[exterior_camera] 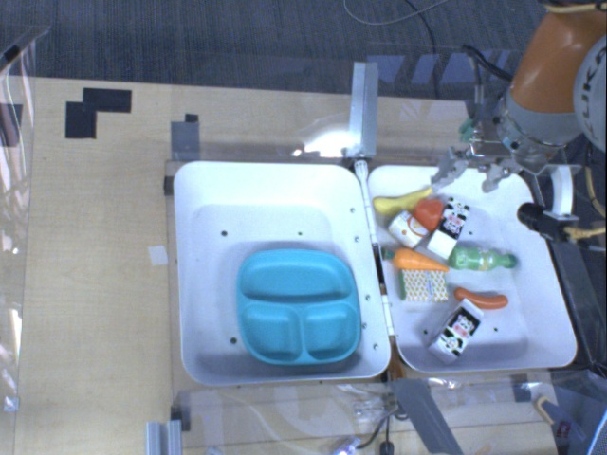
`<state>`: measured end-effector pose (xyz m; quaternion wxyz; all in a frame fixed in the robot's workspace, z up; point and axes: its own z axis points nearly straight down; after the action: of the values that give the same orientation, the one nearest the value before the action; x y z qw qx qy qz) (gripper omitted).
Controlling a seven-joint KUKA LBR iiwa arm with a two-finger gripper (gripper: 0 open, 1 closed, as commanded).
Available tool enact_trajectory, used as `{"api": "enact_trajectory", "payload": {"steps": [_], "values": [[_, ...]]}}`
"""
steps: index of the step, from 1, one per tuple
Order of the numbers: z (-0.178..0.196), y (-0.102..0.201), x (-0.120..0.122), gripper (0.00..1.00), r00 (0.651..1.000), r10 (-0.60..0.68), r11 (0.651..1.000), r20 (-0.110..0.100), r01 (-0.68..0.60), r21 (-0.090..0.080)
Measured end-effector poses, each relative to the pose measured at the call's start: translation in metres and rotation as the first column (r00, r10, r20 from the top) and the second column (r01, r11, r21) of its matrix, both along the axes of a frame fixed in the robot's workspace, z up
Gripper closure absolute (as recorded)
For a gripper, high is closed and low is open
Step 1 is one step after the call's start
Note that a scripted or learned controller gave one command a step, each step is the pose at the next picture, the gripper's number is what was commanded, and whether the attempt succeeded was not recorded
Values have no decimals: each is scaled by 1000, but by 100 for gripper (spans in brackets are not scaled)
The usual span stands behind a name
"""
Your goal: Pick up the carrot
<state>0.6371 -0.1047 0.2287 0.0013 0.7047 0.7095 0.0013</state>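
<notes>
The carrot (419, 261) is orange and tapered. It lies flat in the right bin (555, 335), near the bin's left wall, pointing right. My gripper (470, 172) hangs over the bin's far edge, up and to the right of the carrot and well apart from it. Its two fingers (448, 172) are spread wide with nothing between them.
Around the carrot lie a banana (400, 200), a red-capped bottle (418, 222), a green bottle (482, 259), two cow-print cartons (448, 232), a waffle-like square (424, 285) and a sausage (481, 300). The left bin (204, 207) holds a blue divided plate (297, 303).
</notes>
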Motion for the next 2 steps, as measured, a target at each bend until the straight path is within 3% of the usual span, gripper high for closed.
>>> {"api": "enact_trajectory", "payload": {"steps": [1, 2], "values": [[-36, -3, -40, 0, 992, -128, 992, 1, 128, 1], [-113, 13, -37, 0, 976, -216, 976, 13, 216, 3]]}}
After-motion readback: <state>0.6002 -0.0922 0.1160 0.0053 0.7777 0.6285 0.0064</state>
